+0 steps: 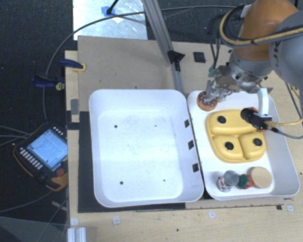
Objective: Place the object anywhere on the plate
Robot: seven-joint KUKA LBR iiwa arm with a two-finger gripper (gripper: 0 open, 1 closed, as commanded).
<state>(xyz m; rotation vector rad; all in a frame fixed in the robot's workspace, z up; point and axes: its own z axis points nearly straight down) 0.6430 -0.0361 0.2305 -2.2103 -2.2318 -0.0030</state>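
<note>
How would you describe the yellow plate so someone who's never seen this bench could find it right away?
Look at the right-hand white bin, the one the grey and orange arm reaches over. The yellow plate lies in its middle, divided into three compartments, each with a dark dot. It is the largest item there and the only yellow one; the small objects near the bin's front edge are much smaller.

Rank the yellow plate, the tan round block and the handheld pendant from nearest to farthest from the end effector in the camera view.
From the end effector:
1. Yellow plate, just below it in the right bin.
2. Tan round block, at that bin's near right corner.
3. Handheld pendant, far left, off the bench.
</note>
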